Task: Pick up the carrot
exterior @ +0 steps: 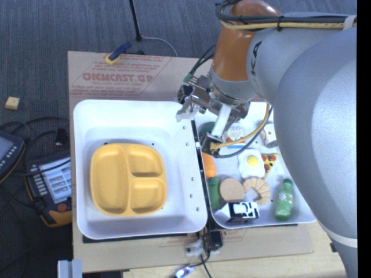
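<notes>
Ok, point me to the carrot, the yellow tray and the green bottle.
carrot [209, 167], camera view, on its visible orange part beside the bin wall.
yellow tray [128, 177], camera view, on the central divider.
green bottle [283, 201], camera view, on its body.

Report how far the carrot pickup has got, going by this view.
Done: the two-finger gripper has been brought over the right white bin, close above the orange carrot by the bin's left wall. In hand: the approach; the carrot lies in the bin, partly hidden under the gripper, with no grasp visible. Left: closing on it and lifting it. The yellow divided tray in the left white bin plays no part.
</notes>
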`<state>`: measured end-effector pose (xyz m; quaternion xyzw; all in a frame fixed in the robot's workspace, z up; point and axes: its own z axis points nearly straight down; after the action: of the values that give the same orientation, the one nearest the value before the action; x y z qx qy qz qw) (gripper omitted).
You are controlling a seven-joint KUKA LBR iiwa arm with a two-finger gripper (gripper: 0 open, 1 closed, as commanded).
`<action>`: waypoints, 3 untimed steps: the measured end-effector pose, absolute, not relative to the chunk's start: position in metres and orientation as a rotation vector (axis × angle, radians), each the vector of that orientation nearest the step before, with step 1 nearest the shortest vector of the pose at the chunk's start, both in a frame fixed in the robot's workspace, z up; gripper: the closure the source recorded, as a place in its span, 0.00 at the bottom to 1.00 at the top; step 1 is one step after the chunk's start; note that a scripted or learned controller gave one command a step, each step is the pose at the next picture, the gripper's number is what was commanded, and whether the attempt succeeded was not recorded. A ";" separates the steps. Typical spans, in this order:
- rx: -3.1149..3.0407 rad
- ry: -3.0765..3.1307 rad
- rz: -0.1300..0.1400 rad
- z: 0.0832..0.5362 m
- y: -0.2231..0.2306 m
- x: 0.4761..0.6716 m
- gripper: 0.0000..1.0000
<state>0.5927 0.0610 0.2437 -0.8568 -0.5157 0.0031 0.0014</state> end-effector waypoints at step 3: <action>-2.675 -1.645 0.008 0.146 0.136 0.555 0.00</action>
<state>0.5545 0.1363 0.1464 -0.8519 -0.5238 0.0027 0.0008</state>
